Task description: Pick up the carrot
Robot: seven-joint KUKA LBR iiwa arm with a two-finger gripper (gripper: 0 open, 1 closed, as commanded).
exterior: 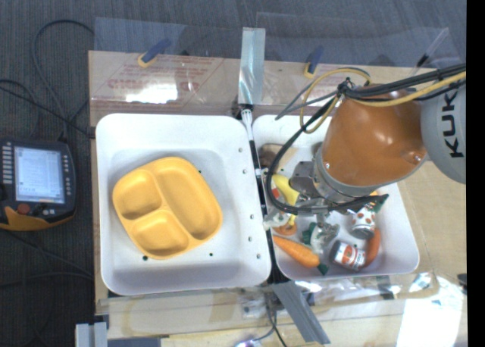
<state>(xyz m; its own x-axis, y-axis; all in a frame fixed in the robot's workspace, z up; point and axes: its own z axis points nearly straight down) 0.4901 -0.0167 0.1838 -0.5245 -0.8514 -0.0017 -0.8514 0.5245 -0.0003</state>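
Observation:
The carrot point(295, 251) lies in the right bin point(402, 258) near its front left corner, orange with a green tip pointing right. The arm's orange band and wrist hang over the middle of that bin and hide much of it. My gripper point(321, 229) reaches down just behind and to the right of the carrot, among the cluttered items. The carrot looks to be lying on the bin floor, apart from the gripper.
Around the gripper lie a yellow piece point(282, 186), a small jar point(348, 255), a red-orange piece point(373, 245) and a round red-and-white item point(362, 221). The left bin point(106, 186) holds a yellow divided plate point(167, 205). A pendant point(34, 182) rests off the bench at left.

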